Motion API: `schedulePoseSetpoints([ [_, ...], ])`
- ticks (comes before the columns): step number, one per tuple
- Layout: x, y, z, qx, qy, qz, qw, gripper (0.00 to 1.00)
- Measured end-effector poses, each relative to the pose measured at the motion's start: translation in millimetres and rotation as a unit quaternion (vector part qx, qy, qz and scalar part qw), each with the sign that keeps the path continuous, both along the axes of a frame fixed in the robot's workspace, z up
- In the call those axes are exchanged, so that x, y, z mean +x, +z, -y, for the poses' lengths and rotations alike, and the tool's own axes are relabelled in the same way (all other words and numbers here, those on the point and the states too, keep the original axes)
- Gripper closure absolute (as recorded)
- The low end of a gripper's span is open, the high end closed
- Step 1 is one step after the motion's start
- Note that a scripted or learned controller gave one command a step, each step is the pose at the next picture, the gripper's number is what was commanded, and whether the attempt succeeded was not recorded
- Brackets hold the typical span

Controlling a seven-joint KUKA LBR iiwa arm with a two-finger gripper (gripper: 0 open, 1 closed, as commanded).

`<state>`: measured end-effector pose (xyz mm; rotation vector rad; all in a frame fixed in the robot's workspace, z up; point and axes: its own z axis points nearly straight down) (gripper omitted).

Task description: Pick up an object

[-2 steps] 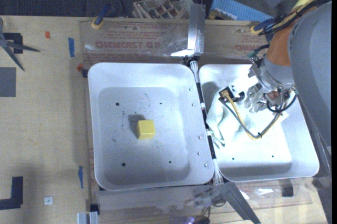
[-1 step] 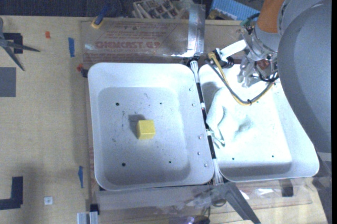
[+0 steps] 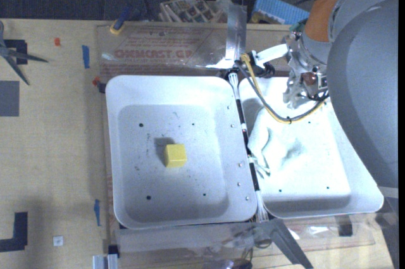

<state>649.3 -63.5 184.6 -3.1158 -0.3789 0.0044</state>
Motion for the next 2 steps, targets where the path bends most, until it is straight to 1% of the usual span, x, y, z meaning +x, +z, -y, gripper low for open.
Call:
schedulePoseSetpoints([
  [1,5,-22,34,-0.0004,-0.021,0.000,0.9998,1.00],
  [2,3,-51,66,0.0000,0.120,-0.001,0.9927,1.00],
])
